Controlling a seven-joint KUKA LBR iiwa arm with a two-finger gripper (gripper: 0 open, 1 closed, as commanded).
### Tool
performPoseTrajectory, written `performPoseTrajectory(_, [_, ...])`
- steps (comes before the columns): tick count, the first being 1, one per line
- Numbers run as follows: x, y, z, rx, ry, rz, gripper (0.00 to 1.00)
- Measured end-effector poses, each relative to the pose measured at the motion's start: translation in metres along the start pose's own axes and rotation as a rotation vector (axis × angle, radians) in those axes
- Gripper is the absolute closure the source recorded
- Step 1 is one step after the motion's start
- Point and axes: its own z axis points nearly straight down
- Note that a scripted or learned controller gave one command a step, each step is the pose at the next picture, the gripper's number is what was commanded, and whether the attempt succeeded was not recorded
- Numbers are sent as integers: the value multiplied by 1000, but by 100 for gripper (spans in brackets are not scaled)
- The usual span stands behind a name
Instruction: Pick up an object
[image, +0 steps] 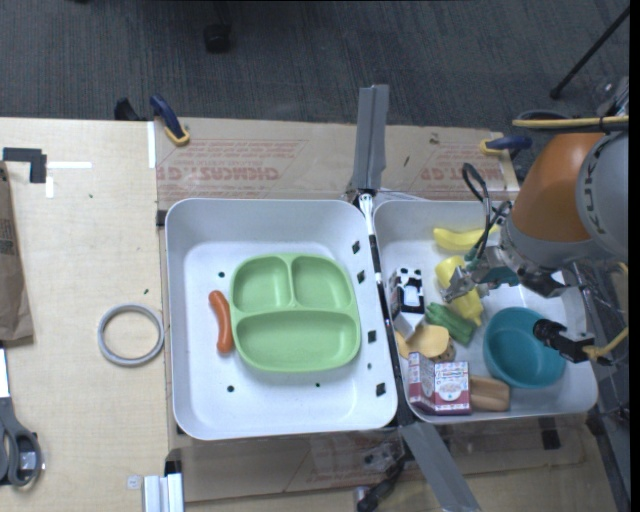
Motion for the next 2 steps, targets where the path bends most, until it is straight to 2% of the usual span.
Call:
performPoseTrajectory(1, [70,56,-89,4,1,-73,100])
performPoseTrajectory(2, [69,56,-98,4,-1,-74,100])
